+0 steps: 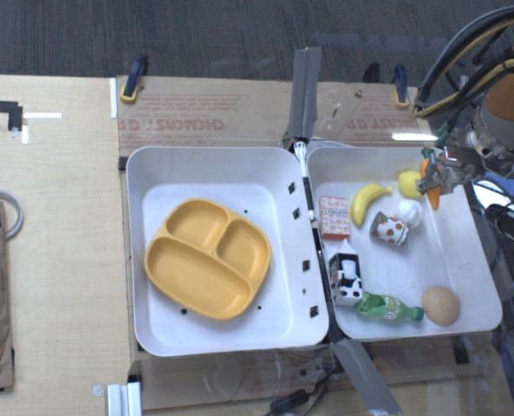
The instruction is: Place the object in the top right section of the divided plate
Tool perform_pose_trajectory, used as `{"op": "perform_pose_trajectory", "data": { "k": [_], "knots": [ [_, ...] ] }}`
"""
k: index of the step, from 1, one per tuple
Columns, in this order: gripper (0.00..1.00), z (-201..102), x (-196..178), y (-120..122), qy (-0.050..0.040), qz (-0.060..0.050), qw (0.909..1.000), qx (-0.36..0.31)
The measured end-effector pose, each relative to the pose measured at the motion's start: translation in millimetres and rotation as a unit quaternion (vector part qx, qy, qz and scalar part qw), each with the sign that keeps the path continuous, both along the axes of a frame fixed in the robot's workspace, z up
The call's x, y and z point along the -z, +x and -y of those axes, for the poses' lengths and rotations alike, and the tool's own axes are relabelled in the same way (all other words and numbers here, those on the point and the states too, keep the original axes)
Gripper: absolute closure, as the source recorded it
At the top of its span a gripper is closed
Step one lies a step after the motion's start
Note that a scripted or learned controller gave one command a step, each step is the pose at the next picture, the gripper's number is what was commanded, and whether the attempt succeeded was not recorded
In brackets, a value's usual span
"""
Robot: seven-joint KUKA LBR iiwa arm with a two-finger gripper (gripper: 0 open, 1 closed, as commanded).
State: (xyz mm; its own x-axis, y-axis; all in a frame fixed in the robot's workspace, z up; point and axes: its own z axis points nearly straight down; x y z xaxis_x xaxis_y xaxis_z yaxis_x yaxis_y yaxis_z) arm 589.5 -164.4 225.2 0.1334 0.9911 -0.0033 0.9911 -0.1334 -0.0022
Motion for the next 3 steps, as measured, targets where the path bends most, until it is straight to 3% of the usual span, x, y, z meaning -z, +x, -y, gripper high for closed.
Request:
{"op": "perform_pose_trajectory", "data": {
  "k": [1,2,3],
  "knots": [
    [1.0,-44,9,67,0.0001,0.001,0.9996,-0.029],
    [1.0,-20,-63,70,0.0001,0.001,0.9621,-0.273],
    [1.0,17,-94,70,0.0,0.0,0.9996,-0.027]
  ]
}}
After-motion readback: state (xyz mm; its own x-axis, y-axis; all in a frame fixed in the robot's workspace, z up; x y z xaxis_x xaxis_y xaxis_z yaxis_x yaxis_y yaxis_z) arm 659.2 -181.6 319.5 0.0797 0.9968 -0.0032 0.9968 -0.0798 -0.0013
